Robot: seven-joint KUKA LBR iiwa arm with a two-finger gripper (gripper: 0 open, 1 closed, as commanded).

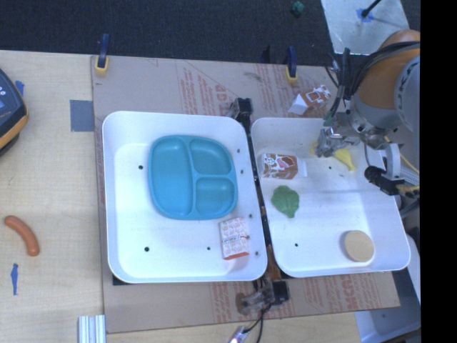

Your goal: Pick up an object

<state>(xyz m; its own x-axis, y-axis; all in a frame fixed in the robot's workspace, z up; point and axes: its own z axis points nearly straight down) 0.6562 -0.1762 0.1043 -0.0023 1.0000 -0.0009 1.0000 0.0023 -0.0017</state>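
My gripper [330, 146] hangs over the far part of the right bin [385, 261], right beside a small yellow object [345, 158] that lies just to its right. A brown-and-white packet [278, 166] lies at the bin's far left. Below it sits a green leafy piece [286, 201]. A tan round disc [358, 246] rests near the bin's front right corner. The left bin [121, 249] holds a blue divided plate [193, 176] and a small red-and-white packet [234, 237] near its front right.
A small packet [310, 101] lies on the cardboard beyond the right bin. A sausage [23, 234] lies on the bench at far left, and a dark device [10, 110] sits at the left edge. Clamps [103, 54] hold the cardboard's far edge.
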